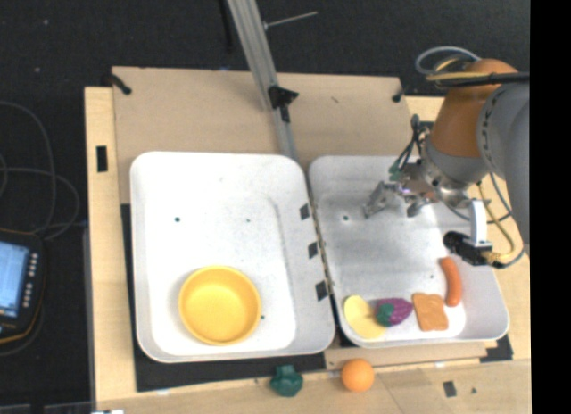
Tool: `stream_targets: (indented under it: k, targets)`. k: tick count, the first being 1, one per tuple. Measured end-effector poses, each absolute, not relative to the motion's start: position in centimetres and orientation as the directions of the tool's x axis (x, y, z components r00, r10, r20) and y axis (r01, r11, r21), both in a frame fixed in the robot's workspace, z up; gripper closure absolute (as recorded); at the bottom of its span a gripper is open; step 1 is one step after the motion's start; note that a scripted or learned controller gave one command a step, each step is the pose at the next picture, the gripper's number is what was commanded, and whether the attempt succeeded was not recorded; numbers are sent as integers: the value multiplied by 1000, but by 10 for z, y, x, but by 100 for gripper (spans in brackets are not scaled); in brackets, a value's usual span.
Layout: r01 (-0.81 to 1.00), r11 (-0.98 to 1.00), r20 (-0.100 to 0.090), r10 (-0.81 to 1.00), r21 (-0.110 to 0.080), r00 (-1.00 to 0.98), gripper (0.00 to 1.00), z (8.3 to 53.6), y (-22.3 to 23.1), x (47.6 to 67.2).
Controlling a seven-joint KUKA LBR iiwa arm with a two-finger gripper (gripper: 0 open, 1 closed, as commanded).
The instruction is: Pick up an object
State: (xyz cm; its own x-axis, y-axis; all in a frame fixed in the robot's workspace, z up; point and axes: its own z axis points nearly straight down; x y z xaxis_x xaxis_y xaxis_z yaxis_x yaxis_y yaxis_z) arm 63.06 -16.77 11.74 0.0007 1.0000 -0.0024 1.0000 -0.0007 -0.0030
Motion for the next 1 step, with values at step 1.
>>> stream_targets:
  k: [1]
  targets:
    - [1000, -2, -2, 1000, 4, 2, 100, 132, -168, 633]
